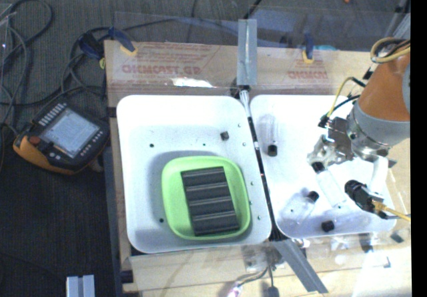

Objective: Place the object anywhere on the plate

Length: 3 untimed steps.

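green plate (172, 182) with dark ridged object (209, 200) lower centre, gripper (323, 157) at right, finger state unclear

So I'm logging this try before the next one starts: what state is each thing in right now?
green plate: flat in the left bin, bearing the dark ridged block
dark ridged block: lying on the plate
left bin: holds the plate
right bin: under the gripper
gripper: low over the right bin
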Available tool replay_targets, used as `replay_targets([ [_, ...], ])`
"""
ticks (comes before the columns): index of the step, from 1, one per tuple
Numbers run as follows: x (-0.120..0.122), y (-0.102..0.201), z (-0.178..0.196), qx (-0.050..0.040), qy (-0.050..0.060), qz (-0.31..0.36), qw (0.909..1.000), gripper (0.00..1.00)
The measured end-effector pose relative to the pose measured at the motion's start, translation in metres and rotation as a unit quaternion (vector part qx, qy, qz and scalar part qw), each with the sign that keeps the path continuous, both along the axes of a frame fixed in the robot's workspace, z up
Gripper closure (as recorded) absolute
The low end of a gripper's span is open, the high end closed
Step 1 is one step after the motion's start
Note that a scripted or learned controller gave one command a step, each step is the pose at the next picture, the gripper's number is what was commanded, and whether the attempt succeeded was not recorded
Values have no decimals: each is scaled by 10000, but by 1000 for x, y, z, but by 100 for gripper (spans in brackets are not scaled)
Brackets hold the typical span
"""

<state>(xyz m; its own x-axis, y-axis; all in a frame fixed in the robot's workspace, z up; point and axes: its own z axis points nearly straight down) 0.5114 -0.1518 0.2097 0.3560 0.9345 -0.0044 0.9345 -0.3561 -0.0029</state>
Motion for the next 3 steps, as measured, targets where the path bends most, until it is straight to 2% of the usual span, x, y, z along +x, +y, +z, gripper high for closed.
replay_targets([
  [1,0,0,0,-1,-1,0,10000,0],
  [2,9,64,37,11,-5,30,10000,0],
  [3,29,100,75,3,-9,-62,10000,0],
])
